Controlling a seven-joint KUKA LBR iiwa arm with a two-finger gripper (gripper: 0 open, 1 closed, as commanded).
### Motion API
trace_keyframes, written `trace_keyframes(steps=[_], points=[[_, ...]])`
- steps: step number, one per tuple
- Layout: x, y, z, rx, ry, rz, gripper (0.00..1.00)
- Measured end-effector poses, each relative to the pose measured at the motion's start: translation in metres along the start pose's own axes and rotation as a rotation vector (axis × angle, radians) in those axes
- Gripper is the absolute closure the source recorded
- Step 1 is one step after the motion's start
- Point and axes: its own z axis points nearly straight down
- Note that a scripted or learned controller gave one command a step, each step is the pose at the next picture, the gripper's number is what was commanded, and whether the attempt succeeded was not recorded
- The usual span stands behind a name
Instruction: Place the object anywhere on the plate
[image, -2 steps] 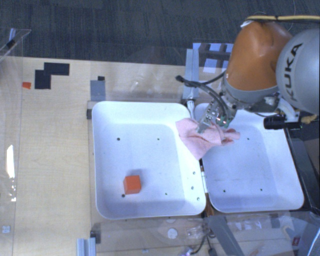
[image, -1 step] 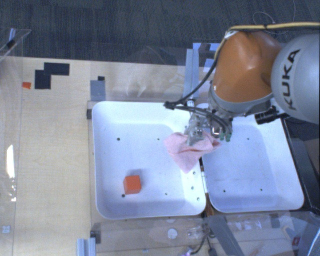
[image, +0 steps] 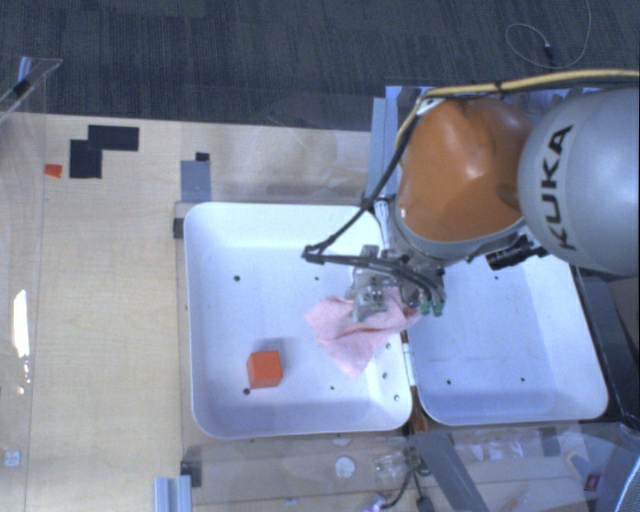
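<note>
Tool: the tool (image: 378, 296) hangs low over the right side of the left bin, close to the wall where the two bins meet. I cannot tell how it is set, because the arm hides most of it.
Pink cloth: a soft pink cloth (image: 350, 335) lies crumpled right under the tool. Its top edge reaches up to the tool. I cannot tell if the tool has hold of it or just touches it.
Arm: the big grey arm (image: 585, 190) with its orange band (image: 455, 170) comes in from the right and covers the top of the right bin.
Orange block: a small orange block (image: 265, 369) sits in the left bin, near the front, well apart from the cloth.
Left bin: the white left bin (image: 240, 250) holds the cloth and the block.
Right bin: the white right bin (image: 520, 370) sits just beside it.
Worktop: the pale wood worktop (image: 100, 320) carries both bins. It has black marks (image: 100, 148) near its far left corner.
</note>
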Motion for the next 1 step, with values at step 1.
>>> trace_keyframes(steps=[1], points=[[-0.0001,-0.0002,0.0,0.0,0.0,0.0,0.0]])
